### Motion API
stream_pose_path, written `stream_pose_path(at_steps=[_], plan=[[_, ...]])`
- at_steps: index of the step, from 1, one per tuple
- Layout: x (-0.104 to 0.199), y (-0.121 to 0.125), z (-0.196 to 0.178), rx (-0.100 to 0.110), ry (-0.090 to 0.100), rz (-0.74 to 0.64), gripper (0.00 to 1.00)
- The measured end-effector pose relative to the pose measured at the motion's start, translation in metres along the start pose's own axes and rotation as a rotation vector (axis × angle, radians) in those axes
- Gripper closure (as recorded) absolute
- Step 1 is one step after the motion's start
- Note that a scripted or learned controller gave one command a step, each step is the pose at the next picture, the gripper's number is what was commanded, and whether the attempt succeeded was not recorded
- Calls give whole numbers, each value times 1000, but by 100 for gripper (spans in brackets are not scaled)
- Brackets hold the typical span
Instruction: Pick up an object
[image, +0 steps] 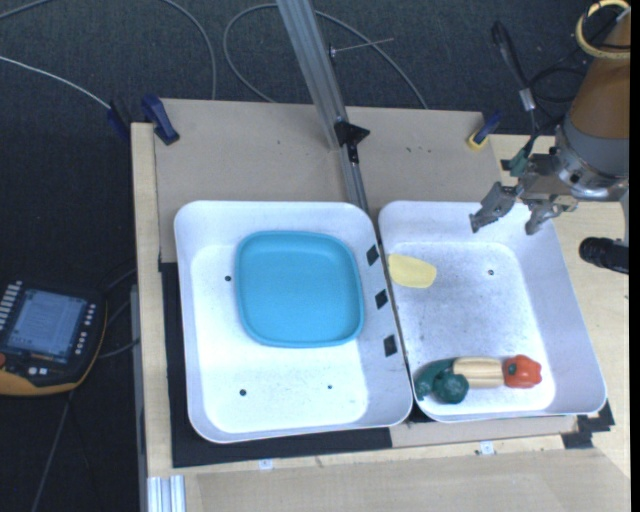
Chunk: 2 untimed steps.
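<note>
Camera view. Two shallow white bins, glossy plastic with rounded corners, floors finely speckled. Left bin (200, 330): one teal plate (298, 288), smooth, rounded-square, shallow raised lip, set toward 12 o'clock of the floor; bare floor along the 6 o'clock side. Right bin (560, 300): pale yellow piece (411, 271), flat, roughly oval, at 10 o'clock near the dividing wall. Along the 6 o'clock wall, three items in a row: dark green lumpy item (442, 384) touching a tan cylinder (479, 372), which touches a red rounded item (521, 371) with a green spot on top. Middle of right bin floor bare; wide open room between yellow piece and the row.

Gripper (511, 214) at 12 o'clock of the right bin, over its far rim, hung from the grey wrist. Two dark fingers spread apart, nothing between them. Well apart from all four right-bin items.

Bench top (260, 150): matte tan board; blue clamp (158, 117) at 11 o'clock corner.
</note>
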<state>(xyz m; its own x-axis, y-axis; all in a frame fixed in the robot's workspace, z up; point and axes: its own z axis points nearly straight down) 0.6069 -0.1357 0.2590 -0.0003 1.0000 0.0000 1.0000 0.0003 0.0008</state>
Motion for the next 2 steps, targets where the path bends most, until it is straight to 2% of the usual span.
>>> stream_pose_path(at_steps=[1,2], plan=[[5,2,43,4,1,0,0],[-2,7,93,5,0,0,0]])
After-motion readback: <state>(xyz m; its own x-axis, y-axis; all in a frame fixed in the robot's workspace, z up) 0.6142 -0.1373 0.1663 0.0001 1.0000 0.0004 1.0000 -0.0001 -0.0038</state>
